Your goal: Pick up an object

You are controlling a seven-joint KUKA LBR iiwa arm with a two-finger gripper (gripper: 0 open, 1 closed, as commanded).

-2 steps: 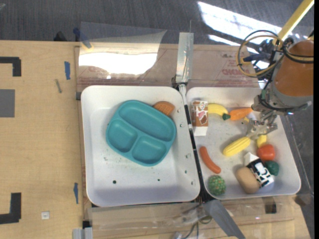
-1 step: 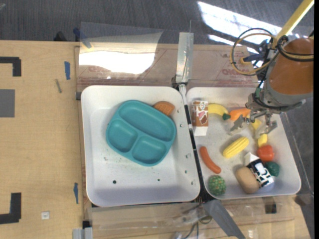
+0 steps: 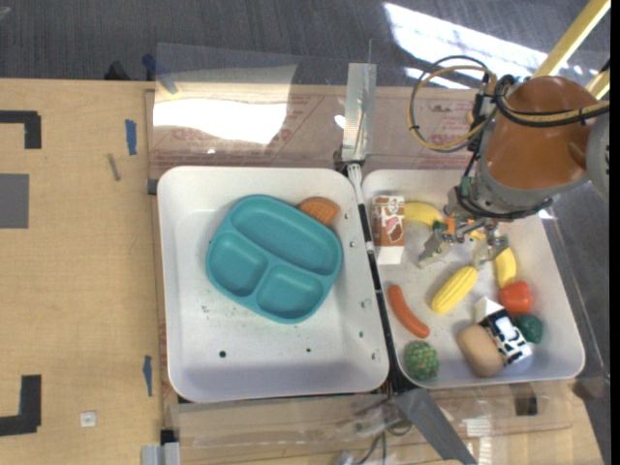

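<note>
Risk, judged from the layout: the right shallow white bin (image 3: 567,289) is crowded, and the gripper (image 3: 463,232) hangs over its upper middle with toys close on several sides. A descent here could land between items, nudge the yellow plastic corn cob (image 3: 453,289) aside, or close on two things at once. Smooth rounded toys may also squirt out of a pinch. The fingers (image 3: 433,247) look parted, splayed downward, with nothing between them; no object is lifted yet.

Left shallow white bin (image 3: 184,289) on the counter: a teal plastic plate with three compartments (image 3: 274,258) at centre; an orange-brown rounded toy (image 3: 322,209) peeks out at its 1 o'clock edge.

Right bin, left to right: small white and brown carton (image 3: 389,227) at 10 o'clock; red sausage-shaped toy (image 3: 408,311) and green knobbly ball (image 3: 420,359) at 7 o'clock; yellow banana (image 3: 420,213) at 11 o'clock; the corn cob at centre, the likeliest candidate, just below the gripper; tan potato-like toy (image 3: 478,349) with a black and white block (image 3: 508,335) at 5 o'clock; a second yellow piece (image 3: 505,266) and a red tomato-like toy (image 3: 516,296) at 3 o'clock.
</note>
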